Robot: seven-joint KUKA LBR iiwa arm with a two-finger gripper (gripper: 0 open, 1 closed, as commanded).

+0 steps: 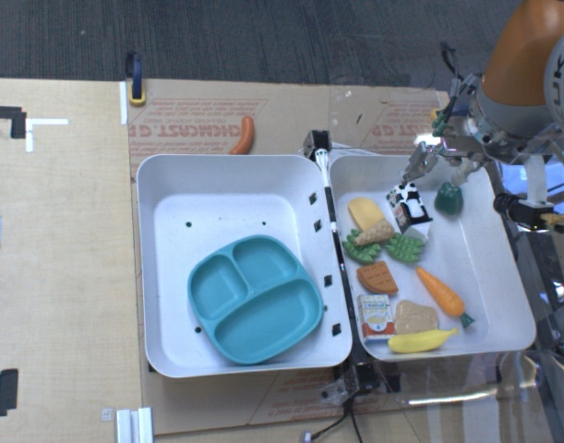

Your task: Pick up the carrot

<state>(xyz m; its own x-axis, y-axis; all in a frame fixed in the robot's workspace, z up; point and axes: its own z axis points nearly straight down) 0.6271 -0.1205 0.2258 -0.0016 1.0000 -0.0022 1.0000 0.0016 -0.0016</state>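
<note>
Two white bins are seen side by side: the left bin (152,247) in the middle of the frame and the right bin (503,275) toward the right. One teal divided plate (254,298) with three compartments is held in the left bin. One carrot (440,293) is found in the lower right part of the right bin, lying at a slant with its green end toward the lower right, untouched. Just below it, one banana (420,341) is laid along the bin's near wall. One slice of bread (416,317), one small carton (377,314), one yellow cheese wedge (366,213) and one black-and-white toy (409,206) are also counted there. One sausage (244,136) is left outside the bins, at upper centre. One gripper (445,158) is held over the upper right of the frame, above the right bin's far edge, with its fingers spread apart and nothing between them.
</note>
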